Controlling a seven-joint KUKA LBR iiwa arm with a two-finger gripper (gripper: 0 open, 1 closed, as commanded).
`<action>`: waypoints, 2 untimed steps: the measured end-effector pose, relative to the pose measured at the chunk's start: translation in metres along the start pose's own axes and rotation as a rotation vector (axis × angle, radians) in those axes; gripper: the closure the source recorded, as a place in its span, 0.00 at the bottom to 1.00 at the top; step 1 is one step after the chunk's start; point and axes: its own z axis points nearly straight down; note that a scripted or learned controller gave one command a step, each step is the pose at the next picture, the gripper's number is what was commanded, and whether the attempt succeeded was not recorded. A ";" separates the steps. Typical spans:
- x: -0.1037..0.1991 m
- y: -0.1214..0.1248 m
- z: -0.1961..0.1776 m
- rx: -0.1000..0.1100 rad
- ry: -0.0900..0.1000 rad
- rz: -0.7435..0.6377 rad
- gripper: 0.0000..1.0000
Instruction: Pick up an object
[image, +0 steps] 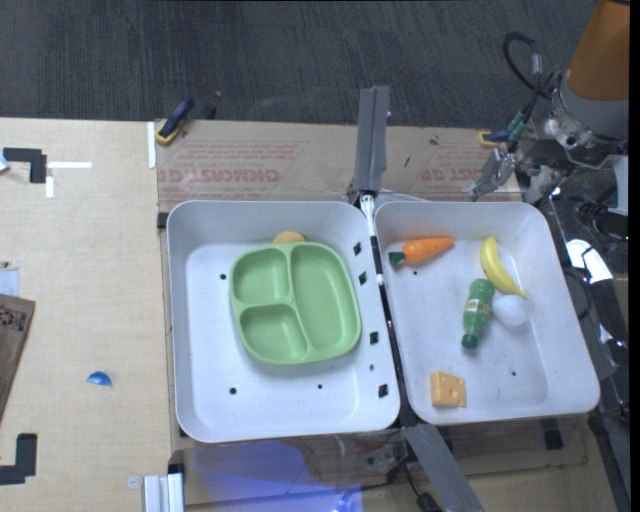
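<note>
The right bin (560, 330) holds an orange carrot (425, 249), a yellow banana (496, 265), a green bottle (476, 312) lying down, a white egg (510, 311) touching the bottle, and a yellow cheese wedge (448, 390). My gripper (492, 178) hangs above the bench just beyond the right bin's far edge, apart from all of these objects. The arm, with its orange band (605, 40), comes in from the top right.
The left bin (190, 340) contains a green divided plate (296, 301), and a small yellow-orange object (289, 238) peeks out behind it. A grey divider post (372, 140) stands between the bins at the back. Cables and dark hardware (600, 250) crowd the right side.
</note>
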 end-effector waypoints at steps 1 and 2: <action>-0.028 0.002 0.148 0.000 -0.001 0.100 0.00; -0.079 0.005 0.189 -0.002 0.000 -0.071 0.00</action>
